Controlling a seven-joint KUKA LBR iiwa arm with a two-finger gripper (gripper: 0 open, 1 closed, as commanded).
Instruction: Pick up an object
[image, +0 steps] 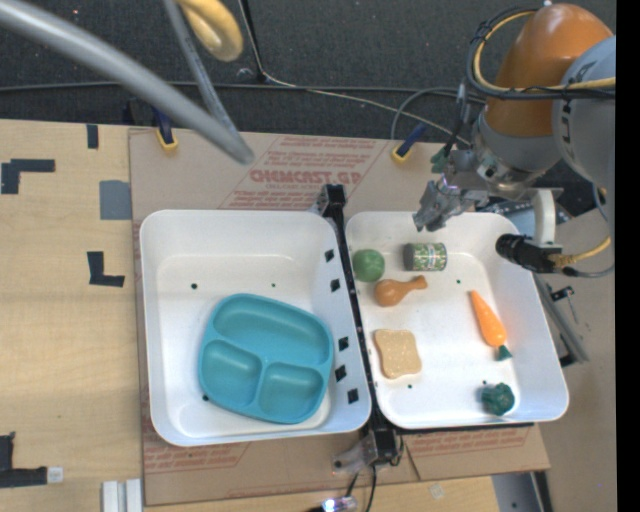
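the grey arm (560, 90), with its orange band, fills the upper right of the frame. two white bins sit side by side: the left bin (170, 250) holds a teal divided tray (265, 357) in its lower half, and the right bin (540, 400) holds small items. the gripper (436, 212) hangs over the right bin's upper edge; whether it is released or clenched cannot be told, and nothing shows in its grip. just below it, slightly left, lies a small can (428, 257) on its side. left of that sits a green ball (369, 264), with a drumstick (398, 291) underneath. a bread slice (398, 353) lies lower, a carrot (487, 319) to the right, and a dark green piece (497, 398) at lower right.
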